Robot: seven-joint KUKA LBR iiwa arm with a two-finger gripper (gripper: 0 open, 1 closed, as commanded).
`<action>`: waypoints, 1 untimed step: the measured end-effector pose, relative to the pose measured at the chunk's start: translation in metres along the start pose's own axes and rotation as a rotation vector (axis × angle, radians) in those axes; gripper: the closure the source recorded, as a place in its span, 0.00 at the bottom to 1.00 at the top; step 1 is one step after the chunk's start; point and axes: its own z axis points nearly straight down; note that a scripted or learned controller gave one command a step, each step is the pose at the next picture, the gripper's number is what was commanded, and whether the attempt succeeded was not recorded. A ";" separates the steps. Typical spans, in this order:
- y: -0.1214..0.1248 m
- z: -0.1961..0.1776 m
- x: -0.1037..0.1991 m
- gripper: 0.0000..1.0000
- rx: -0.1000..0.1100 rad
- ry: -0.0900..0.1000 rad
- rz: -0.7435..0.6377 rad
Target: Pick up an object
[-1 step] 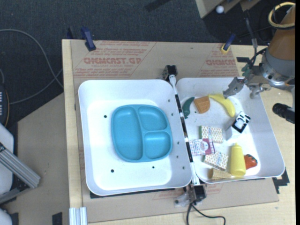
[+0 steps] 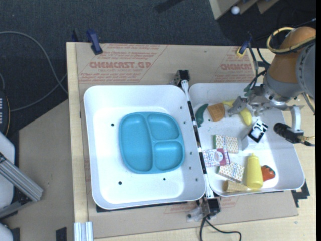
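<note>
**Inspector:** Looking down on the bench (image 2: 125, 67), I count two shallow white bins of smooth plastic with rounded corners, side by side. The left bin (image 2: 100, 109) holds one blue plate (image 2: 150, 142), glossy, rounded, split into three compartments.

**Clerk:** And the right bin (image 2: 288, 154)?

**Inspector:** It holds the loose objects. One dark green piece (image 2: 200, 113) at its upper left edge. One small tan block (image 2: 216, 112) just beside that. One yellow rounded piece (image 2: 246, 117) near the gripper. One small black-and-white item (image 2: 258, 131) below that. Two flat checked packets: one (image 2: 227, 143) mid-bin, one (image 2: 231, 171) lower down. One pink-and-white packet (image 2: 216, 157) between them, at the left wall. One yellow bottle (image 2: 254, 171) lying on its side in the lower part of the frame, with one red-orange piece (image 2: 268, 172) touching its right side. One tan wedge (image 2: 234, 187) at the lower wall.

**Clerk:** The arm?

**Inspector:** One arm (image 2: 288, 64), grey with an orange band, enters from the upper right of the frame. Its gripper (image 2: 239, 107) is metallic and hangs low over the upper part of the right bin, close to the yellow rounded piece and the tan block. I cannot tell how its fingers stand, and I see nothing between them.

**Clerk:** The bench surface?

**Inspector:** Brown board with red printed lettering. Two blue clamps (image 2: 94, 40) sit on its upper edge, one at each end.
</note>
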 end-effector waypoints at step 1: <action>0.001 -0.011 0.000 1.00 -0.002 -0.002 -0.001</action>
